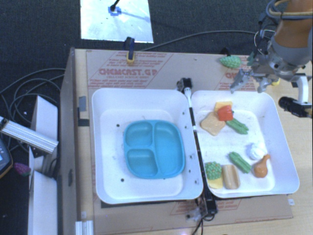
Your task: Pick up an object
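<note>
Hovering over the right bin's [281,131] far rim, our gripper [250,82] hangs spread, pinching nothing. We should centre above the red toy pepper [225,113] on the yellow block [223,105], then descend straight.

A blue divided plate [153,149] lies in the left bin [108,104]; cables [29,84] trail beside the desk [161,70].
</note>
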{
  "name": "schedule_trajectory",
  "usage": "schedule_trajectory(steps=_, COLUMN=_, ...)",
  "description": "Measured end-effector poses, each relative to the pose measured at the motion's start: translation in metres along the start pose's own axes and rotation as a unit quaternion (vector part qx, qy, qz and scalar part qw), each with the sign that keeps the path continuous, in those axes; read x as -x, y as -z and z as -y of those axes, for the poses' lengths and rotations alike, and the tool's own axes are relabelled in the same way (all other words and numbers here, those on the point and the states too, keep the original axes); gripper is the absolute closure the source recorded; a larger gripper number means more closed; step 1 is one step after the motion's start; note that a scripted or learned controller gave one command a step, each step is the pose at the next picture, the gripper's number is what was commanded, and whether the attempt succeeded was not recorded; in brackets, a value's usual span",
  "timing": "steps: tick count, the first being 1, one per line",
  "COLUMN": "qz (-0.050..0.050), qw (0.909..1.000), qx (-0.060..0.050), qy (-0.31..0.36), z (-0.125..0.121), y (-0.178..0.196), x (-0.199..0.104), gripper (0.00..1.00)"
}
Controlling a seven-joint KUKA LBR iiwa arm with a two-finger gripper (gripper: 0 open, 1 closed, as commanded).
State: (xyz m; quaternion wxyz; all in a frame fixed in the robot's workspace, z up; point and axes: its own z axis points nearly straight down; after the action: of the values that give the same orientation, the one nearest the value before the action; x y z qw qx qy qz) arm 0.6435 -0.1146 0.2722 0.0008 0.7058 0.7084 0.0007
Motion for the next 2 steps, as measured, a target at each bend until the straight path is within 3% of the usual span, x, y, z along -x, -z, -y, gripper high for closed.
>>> schedule_trajectory(steps=1, qz=0.0, qw=1.0, qx=-0.001, qy=-0.001, z=-0.007, y=-0.071, x=0.014, gripper=0.0)
schedule_trajectory(steps=2, qz=0.0, qw=1.0, qx=-0.001, qy=0.0, z=-0.002, y=-0.167, x=0.003, gripper=0.0)
